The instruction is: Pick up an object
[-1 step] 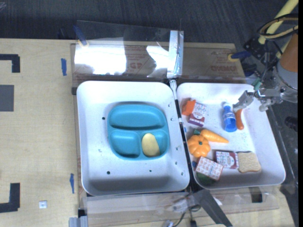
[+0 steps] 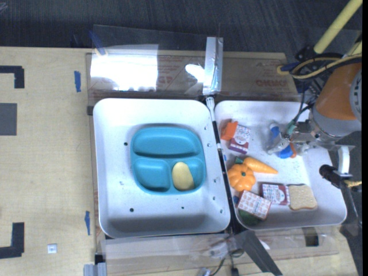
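My gripper (image 2: pixel 283 142) hangs low over the upper middle of the right bin (image 2: pixel 328 214), reaching in from the right under the orange-banded wrist. Just below and left of it lies a carrot (image 2: pixel 260 165), and an orange pumpkin (image 2: pixel 241 178) sits beside that. A small orange carton (image 2: pixel 229 130) and a white-and-red packet (image 2: pixel 241 138) lie to the gripper's left. A slice of bread (image 2: pixel 302 197), a red-and-white box (image 2: pixel 273 193) and a checkered box (image 2: pixel 254 203) lie along the bin's front. Nothing is seen held.
The left bin (image 2: pixel 109 154) holds a blue divided tray (image 2: pixel 167 142) with a yellow, egg-shaped item (image 2: pixel 183 176) in its lower right compartment. A clear plastic wall (image 2: pixel 149 68) stands behind the bins. Cables and a yellow hose (image 2: pixel 339 19) hang at the upper right.
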You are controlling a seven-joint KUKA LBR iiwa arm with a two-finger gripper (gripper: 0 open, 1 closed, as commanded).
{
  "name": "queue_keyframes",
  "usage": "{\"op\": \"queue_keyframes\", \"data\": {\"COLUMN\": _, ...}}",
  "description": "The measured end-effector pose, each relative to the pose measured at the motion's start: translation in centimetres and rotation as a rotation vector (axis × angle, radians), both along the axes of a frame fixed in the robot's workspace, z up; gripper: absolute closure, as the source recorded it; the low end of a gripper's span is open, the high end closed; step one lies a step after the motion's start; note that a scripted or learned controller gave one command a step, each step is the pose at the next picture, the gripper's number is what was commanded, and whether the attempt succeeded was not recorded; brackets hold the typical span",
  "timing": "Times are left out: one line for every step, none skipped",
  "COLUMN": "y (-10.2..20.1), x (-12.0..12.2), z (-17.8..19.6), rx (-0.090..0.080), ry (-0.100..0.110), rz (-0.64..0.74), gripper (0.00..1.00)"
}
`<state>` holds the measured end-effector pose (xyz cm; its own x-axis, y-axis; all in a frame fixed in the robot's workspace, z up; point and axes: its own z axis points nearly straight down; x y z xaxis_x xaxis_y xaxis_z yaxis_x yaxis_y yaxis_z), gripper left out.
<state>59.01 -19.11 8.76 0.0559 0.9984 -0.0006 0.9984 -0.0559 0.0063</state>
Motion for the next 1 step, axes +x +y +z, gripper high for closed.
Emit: {"op": "queue_keyframes", "data": {"y": 0.10, "x": 0.11, "z": 1.05, "rx": 0.000, "ry": -0.003, "rz": 0.002, "gripper": 1.00}}
